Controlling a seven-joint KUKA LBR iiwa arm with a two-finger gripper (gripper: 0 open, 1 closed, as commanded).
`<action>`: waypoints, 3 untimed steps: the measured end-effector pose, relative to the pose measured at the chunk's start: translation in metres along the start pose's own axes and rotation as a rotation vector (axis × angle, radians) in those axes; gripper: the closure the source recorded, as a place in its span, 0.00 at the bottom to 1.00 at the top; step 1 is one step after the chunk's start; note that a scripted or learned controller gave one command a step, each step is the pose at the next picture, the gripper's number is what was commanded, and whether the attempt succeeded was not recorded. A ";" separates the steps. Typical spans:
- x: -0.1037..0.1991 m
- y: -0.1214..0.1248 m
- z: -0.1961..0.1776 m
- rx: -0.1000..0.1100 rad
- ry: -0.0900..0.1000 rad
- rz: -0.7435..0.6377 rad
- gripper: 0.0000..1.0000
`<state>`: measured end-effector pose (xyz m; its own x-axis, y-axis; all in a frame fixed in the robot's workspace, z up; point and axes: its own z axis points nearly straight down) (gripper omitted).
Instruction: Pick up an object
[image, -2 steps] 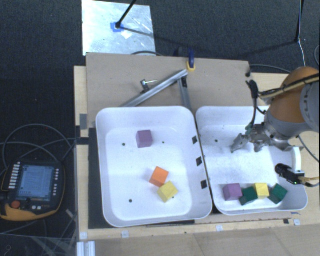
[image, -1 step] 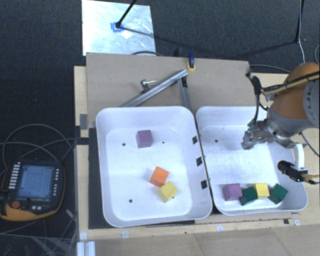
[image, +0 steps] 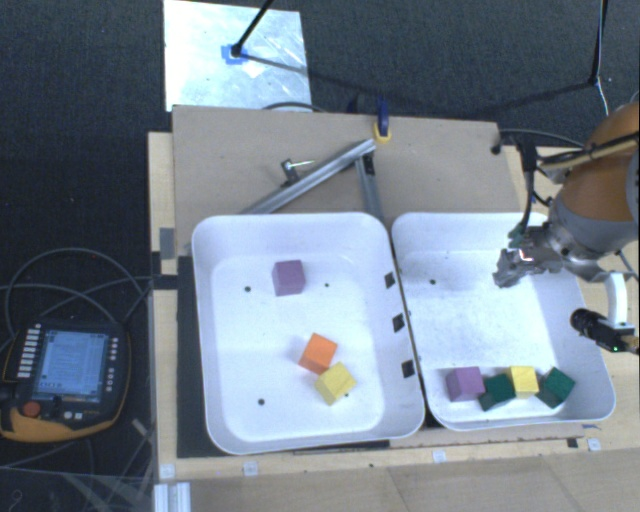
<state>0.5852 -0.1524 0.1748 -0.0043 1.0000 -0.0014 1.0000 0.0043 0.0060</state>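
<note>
The gripper (image: 510, 268) hangs over the upper right part of the right bin (image: 445, 235), well above the blocks at that bin's front. Along the front of the right bin lie a purple block (image: 464, 382), a dark green block (image: 496, 390), a yellow block (image: 524, 379) and another dark green block (image: 556, 385). In the left bin (image: 215, 300) sit a purple block (image: 288, 277), an orange block (image: 318, 352) and a yellow block (image: 336, 383) touching it. Nothing shows between the gripper's fingers.
A metal bar (image: 310, 175) lies on the brown board behind the bins. A teach pendant (image: 65, 372) with cables rests left of the bench. The arm's orange band (image: 605, 170) sits at the right edge.
</note>
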 end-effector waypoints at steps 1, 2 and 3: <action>0.000 0.002 -0.054 -0.002 -0.001 -0.001 1.00; 0.048 -0.013 -0.045 0.007 0.003 -0.004 1.00; 0.106 -0.031 -0.040 0.007 0.004 -0.006 1.00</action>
<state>0.5536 -0.0468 0.2148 -0.0104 0.9999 0.0029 0.9999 0.0104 -0.0006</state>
